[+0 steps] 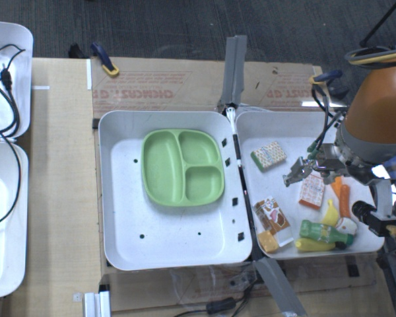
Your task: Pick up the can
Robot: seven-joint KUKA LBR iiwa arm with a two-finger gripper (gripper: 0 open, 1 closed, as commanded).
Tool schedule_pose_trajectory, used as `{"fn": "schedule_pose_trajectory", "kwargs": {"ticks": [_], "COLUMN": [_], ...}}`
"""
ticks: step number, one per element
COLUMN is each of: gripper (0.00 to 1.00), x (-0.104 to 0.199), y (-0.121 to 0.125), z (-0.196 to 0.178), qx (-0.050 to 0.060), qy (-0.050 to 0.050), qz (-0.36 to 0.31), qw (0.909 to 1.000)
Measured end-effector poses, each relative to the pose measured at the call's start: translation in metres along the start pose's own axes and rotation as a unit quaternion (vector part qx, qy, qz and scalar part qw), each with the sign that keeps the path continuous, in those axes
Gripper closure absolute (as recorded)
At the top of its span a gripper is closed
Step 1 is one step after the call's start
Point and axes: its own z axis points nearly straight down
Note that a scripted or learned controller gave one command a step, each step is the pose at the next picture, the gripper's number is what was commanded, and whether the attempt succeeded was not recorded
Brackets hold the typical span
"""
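Observation:
My gripper [299, 172] hovers over the middle of the right bin [287, 129], open with nothing between its fingers. It is just left of a red-and-white carton [311, 192] and right of a patterned small box [268, 155]. A small round white object [346, 226], possibly the end of the can, lies near the bin's right front among a green bottle [322, 231], a banana [330, 212] and a carrot [344, 200]. The arm's grey body and orange band [376, 107] hide the bin's far right side.
A green divided plate [183, 167] lies in the left bin [119, 243]. A brown snack packet [272, 215], an orange block [268, 242] and a yellow item [312, 246] sit along the right bin's front. A metal divider post [234, 71] stands between the bins.

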Motion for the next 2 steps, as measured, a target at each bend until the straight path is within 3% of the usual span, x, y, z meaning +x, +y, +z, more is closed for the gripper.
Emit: {"fn": "schedule_pose_trajectory", "kwargs": {"ticks": [1, 2], "gripper": [0.0, 0.0], "x": [-0.021, -0.081], "y": [-0.013, -0.029], "z": [0.099, 0.107], "qx": [-0.004, -0.008], "qy": [-0.001, -0.001], "qz": [-0.028, 0.034], "qw": [0.9996, 0.9994]}}
